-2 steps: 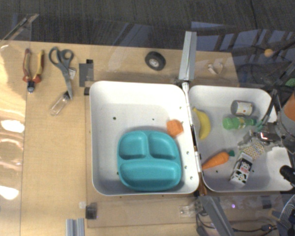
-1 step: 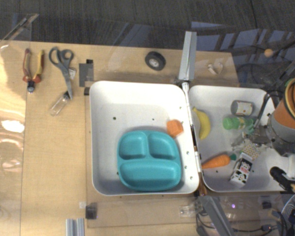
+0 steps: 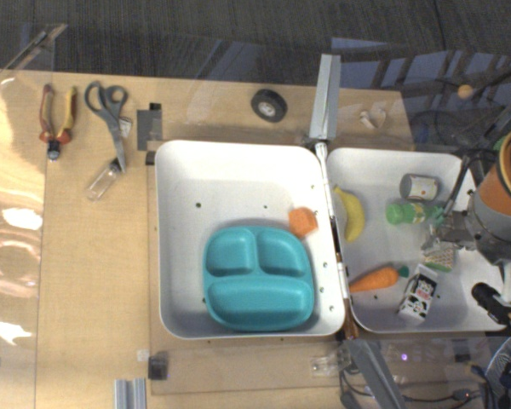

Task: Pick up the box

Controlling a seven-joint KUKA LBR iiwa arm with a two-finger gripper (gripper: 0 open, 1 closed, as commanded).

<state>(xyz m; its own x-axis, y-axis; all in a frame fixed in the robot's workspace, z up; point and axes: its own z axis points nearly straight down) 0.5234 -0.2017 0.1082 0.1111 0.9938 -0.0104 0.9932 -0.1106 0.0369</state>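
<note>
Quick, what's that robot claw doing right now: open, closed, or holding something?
Gripper: it hovers over the right bin, above the box; whether it is open or closed cannot be told, and nothing shows in its grasp.

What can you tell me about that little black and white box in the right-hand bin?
The box is a small carton, white with black markings, apparently cardboard. It lies tilted on the floor of the right bin, near the front wall. The carrot's tip lies just to its left. Nothing grips it.
</note>
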